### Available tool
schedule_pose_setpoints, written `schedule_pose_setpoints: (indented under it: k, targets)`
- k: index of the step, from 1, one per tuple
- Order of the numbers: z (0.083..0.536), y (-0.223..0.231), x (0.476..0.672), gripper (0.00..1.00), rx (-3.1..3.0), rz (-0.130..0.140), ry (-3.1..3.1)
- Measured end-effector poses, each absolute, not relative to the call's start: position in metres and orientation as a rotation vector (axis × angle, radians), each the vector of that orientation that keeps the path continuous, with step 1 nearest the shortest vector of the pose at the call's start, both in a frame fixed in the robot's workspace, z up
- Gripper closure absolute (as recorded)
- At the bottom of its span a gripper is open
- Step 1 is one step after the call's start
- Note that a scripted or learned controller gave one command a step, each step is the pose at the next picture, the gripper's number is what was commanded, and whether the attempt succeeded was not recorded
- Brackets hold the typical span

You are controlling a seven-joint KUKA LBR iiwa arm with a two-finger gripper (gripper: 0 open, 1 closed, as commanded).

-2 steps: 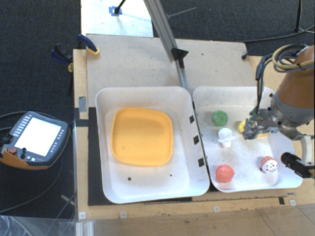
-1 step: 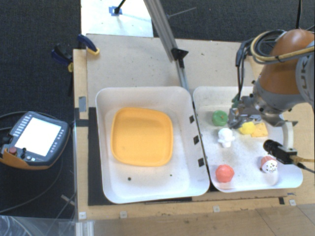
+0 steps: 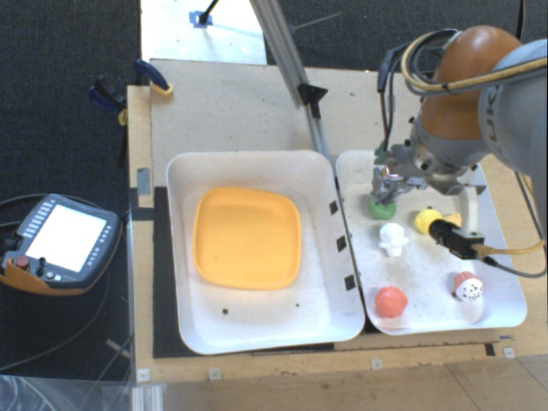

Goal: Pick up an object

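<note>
Gripper (image 3: 384, 188) hung low in the right bin (image 3: 514, 311), directly over a green object (image 3: 382, 206) near the bin's upper left. Whether it was clenched or released could not be told.

We see a grey arm (image 3: 514, 101) with a rounded orange band (image 3: 467, 84), looped yellow-and-black cables (image 3: 419, 62) and a metallic pincer (image 3: 387, 182).

A small green object (image 3: 382, 205) sits in the right bin's (image 3: 514, 311) upper left part.
</note>
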State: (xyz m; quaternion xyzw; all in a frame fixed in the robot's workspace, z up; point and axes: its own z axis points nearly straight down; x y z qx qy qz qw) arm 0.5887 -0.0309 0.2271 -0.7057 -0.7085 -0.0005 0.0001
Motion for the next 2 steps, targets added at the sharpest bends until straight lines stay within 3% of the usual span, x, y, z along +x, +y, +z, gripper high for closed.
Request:
schedule_pose_setpoints:
  k: [1,2]
  targets:
    - [0.233,0.016,0.625,1.00,-2.217,-0.003,-2.227]
    - [0.241,0.060,0.649,1.00,-2.217,-0.002,-2.226]
